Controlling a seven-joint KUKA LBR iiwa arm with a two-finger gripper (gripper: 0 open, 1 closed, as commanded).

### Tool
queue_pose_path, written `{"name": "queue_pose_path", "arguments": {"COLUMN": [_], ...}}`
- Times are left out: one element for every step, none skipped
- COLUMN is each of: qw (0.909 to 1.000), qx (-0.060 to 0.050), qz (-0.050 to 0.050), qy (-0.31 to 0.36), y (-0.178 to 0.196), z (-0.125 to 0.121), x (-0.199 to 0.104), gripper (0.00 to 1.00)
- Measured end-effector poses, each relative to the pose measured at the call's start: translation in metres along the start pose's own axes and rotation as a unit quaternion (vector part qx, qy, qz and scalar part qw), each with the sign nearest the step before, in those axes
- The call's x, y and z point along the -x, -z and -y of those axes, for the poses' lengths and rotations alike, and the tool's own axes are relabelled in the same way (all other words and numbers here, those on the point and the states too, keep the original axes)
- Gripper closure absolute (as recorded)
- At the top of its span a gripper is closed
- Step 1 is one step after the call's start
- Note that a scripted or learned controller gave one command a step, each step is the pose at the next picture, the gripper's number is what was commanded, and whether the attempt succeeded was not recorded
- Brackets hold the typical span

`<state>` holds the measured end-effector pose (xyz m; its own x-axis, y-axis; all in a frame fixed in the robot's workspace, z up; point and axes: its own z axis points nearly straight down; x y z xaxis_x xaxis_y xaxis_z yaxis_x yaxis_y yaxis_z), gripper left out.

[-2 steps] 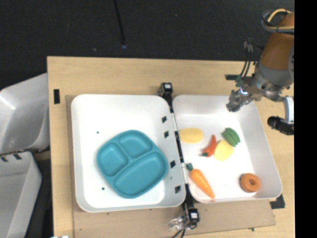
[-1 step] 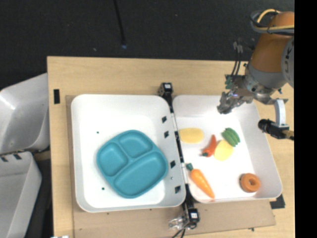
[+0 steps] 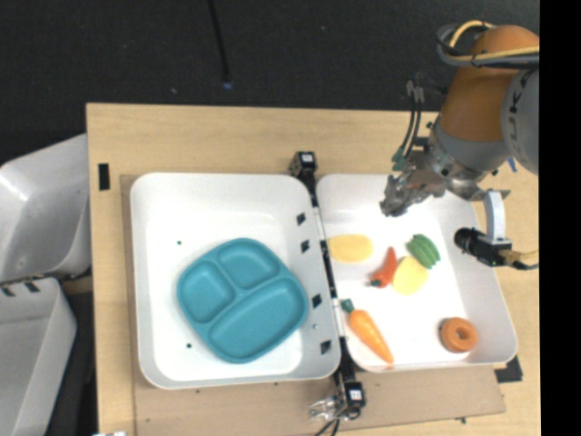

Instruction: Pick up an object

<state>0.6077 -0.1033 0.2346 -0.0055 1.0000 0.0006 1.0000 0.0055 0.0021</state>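
Two white bins share a wooden bench: the gripper (finger state unclear) hovers over the right bin, above toy food including a carrot; a blue tray fills the left.

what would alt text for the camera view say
A grey and orange robot arm hangs its gripper over the right bin, above toy foods: yellow piece, red pepper, carrot, doughnut. The left bin holds a blue divided plate.

In the right bin lie a yellow lemon, red chili, yellow-green corn, orange carrot and orange doughnut, all flat.
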Motion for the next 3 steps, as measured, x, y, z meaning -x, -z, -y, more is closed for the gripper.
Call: {"name": "queue_pose_path", "arguments": {"qw": [1.0,1.0,1.0], "qx": [-0.001,-0.002,-0.002], "qz": [-0.001,0.0,0.0], "qy": [0.001,0.0,0.0], "y": [0.005,-0.005,-0.01], "z": [0.009,0.031,0.047], "x": [-0.057,-0.104,-0.15], "gripper": [1.0,1.0,1.0]}}
